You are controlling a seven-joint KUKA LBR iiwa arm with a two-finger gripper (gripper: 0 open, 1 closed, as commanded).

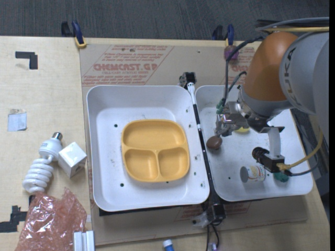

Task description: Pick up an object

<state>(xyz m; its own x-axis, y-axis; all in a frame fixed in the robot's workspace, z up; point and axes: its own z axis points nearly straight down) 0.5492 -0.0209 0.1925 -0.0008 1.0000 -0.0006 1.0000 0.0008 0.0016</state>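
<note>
Arm bends over the right bin, tool low; its grip state unclear

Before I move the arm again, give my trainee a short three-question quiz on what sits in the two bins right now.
1. True or false: the yellow divided tray lies in the left bin.
2. Multiple choice: the small brown object in the right bin lies A) near that bin's left wall, B) in the tray, C) on the bench outside the bins.
3. Fill in: the spiral light bulb lies on the bench, to the ____ of both bins.

Key: 1 true. 2 A; it sits just below the gripper. 3 left.
</note>
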